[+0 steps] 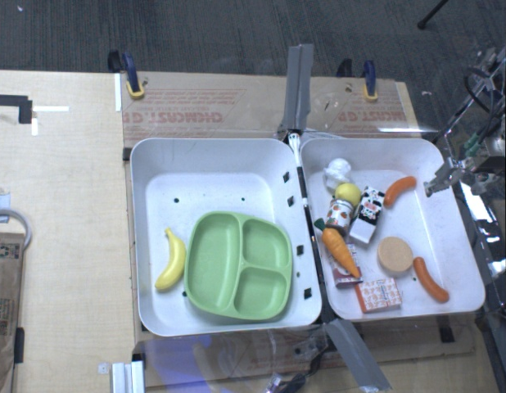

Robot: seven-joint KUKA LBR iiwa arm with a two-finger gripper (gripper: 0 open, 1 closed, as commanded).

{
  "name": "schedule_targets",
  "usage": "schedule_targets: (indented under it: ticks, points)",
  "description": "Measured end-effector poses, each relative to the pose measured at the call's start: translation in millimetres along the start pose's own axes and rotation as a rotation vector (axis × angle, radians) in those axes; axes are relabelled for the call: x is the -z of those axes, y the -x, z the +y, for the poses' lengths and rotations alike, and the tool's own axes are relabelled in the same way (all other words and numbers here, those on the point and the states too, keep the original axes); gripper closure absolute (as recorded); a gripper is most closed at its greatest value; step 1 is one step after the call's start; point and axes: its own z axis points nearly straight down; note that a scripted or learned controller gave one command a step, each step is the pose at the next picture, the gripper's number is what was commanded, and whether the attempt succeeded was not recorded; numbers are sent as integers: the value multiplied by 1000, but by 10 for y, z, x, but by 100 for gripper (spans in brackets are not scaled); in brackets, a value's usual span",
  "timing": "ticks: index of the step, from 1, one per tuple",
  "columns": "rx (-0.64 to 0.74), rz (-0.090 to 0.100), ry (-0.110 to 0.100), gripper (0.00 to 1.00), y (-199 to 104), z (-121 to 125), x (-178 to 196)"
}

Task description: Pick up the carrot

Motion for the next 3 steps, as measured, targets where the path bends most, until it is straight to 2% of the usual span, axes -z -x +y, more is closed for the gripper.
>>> schedule_targets:
  ticks: [1,2,3]
  points:
    - [-21,1,0,0,-458,-203,-1030]
    - [275,-4,14,0,-973,-472,-1626]
    - [248,-1,9,0,-960,-56,-1628]
